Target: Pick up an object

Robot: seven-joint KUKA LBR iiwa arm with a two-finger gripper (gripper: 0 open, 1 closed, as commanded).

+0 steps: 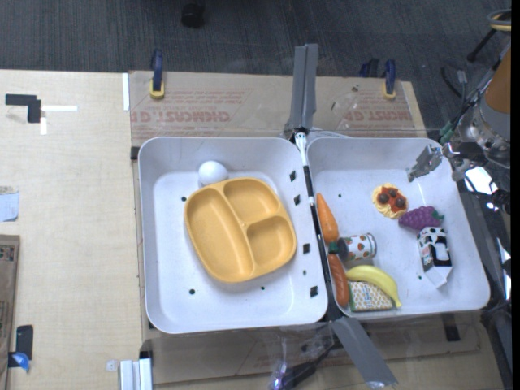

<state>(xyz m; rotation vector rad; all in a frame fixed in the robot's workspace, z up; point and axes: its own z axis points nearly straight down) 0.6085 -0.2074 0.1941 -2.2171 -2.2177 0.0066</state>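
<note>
The right bin (382, 157) holds several toy foods. An orange carrot (327, 217) lies along its left wall, with a small can (358, 246), a banana (374, 281), a cracker box (370, 299) and a red sausage (338, 279) below it. A fruit tart (390, 201), purple grapes (420, 217) and a black-and-white milk carton (435, 256) sit toward the right. My gripper (449, 167) hangs over the bin's upper right corner, above and to the right of the tart. It is open, with nothing between its fingers.
The left bin (162, 299) holds a yellow divided plate (240, 228) and a white ball (213, 171) by the plate's upper edge. A grey metal divider (305, 88) rises between the bins. Blue clamps (156, 62) grip the cardboard behind.
</note>
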